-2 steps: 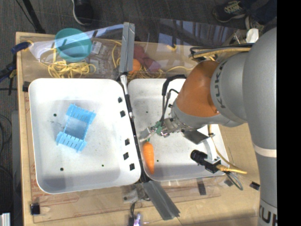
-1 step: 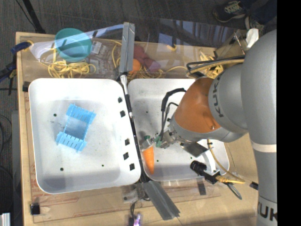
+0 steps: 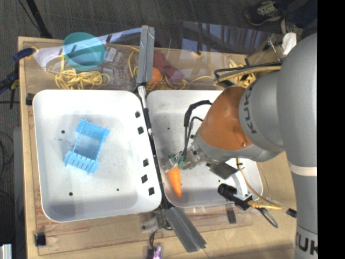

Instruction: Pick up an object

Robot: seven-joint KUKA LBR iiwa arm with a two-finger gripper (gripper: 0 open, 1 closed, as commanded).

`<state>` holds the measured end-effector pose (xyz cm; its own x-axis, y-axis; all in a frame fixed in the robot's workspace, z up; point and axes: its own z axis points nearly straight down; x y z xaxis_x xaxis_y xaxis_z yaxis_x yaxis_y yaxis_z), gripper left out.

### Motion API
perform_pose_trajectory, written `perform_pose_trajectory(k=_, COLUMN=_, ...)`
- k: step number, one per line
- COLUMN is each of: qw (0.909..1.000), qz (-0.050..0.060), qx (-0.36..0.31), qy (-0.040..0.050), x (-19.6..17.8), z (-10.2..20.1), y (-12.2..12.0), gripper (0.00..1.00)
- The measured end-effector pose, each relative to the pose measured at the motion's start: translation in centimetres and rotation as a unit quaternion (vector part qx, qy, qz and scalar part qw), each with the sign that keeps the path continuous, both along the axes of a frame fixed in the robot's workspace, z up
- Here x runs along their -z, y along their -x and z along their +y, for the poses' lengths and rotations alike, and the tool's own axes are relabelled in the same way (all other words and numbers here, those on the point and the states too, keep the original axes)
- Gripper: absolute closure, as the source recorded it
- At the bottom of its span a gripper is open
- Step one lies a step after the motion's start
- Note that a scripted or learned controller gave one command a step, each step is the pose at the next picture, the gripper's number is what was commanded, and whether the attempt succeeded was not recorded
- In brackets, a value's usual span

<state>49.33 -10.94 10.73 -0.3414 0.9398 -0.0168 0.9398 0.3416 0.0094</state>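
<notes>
Fingers were the hard part to read from where I stood: the gripper (image 3: 180,161) was down in the right bin (image 3: 161,117), tucked under the arm's orange band (image 3: 223,125), and I couldn't tell whether it was open or closed. Just beside it, right at its tip, lay an orange carrot (image 3: 174,182) on the bin floor near the front left corner, its greenish top end pointing up toward the gripper. Whether the two were touching, I couldn't say; nothing showed the carrot between the fingers.

Out from there, the big grey arm (image 3: 294,101) swept in from the right and covered much of that bin. A black cable looped off the wrist across the white floor.

Over in the left bin (image 3: 48,188), well apart from all this, a light blue plastic rack (image 3: 86,146) lay tilted near the middle. Between the bins ran a dark divider (image 3: 148,161) with black clips.

Behind the bins, on the wooden bench (image 3: 27,53), sat a teal bowl (image 3: 83,50) among tangled yellow cord (image 3: 75,79), with a clear plastic sheet over that back strip.
</notes>
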Motion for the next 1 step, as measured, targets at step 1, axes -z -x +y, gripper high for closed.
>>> perform_pose_trajectory(k=1, qw=0.9951, qz=0.008, qx=0.098, qy=-0.0071, x=-8.42, z=3.42, y=-7.43, gripper=1.00)
